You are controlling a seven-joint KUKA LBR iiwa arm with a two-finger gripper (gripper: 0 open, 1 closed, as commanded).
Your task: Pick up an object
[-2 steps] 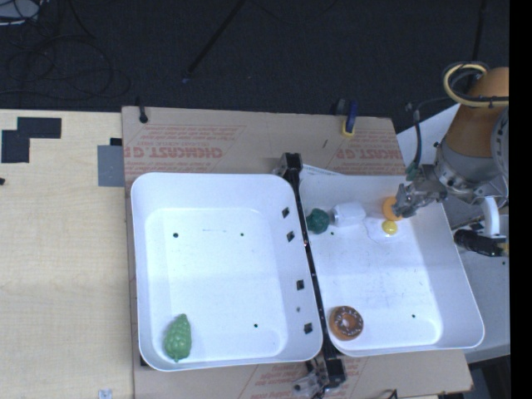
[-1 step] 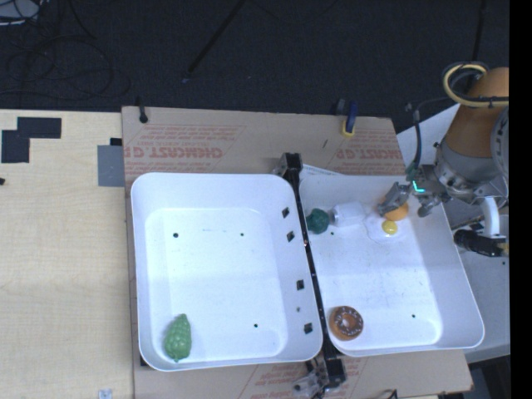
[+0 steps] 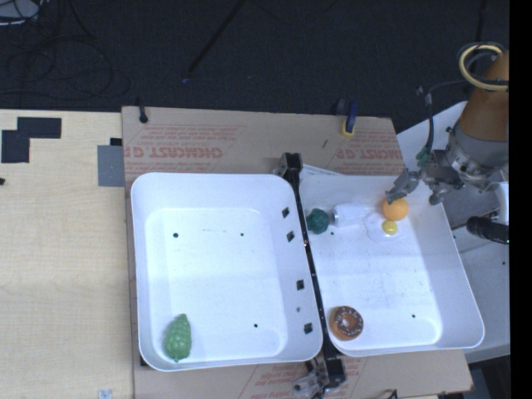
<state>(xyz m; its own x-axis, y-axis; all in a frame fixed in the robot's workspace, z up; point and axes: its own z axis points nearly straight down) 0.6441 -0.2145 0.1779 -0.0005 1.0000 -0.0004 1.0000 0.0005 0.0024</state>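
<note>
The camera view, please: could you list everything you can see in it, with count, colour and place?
Bins: 2, white, side by side on the bench; left bin, right bin.
Lumpy green object: 1, green, near left corner of the left bin.
Dark green object: 1, far left part of the right bin, by the divider.
Orange ball: 1, orange, far part of the right bin.
Small yellow object: 1, yellow, just in front of the orange ball.
Doughnut-like ring: 1, brown and orange, near edge of the right bin.
Cardboard sheet: 1, brown, under the bins.
Arm: 1, grey and orange, at right.
Hand: 1, above the right bin's far edge, beside the orange ball.
</note>
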